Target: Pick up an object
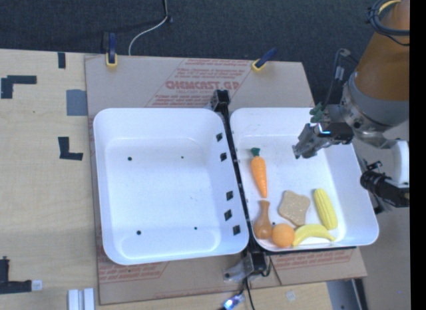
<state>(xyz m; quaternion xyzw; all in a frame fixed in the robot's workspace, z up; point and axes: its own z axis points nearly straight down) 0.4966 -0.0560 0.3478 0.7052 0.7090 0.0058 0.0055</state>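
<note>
The right bin (346, 169) holds several toy foods. An orange carrot (258, 172) with a green top lies near its left wall. A slice of bread (294, 207) sits in the middle front, with a yellow corn cob (325, 207) to its right. Along the front wall lie a brown gourd (263, 219), an orange (283, 235) and a yellow banana (311, 235). My gripper (306, 148) hangs over the bin's back right part, right of the carrot and behind the bread. Nothing shows between its tips.
The left bin (106, 169) stands beside the right one, split from it by a black divider (228, 169). Both rest on a cardboard sheet (193, 82) clamped at the back. A white cable (156, 22) trails behind.
</note>
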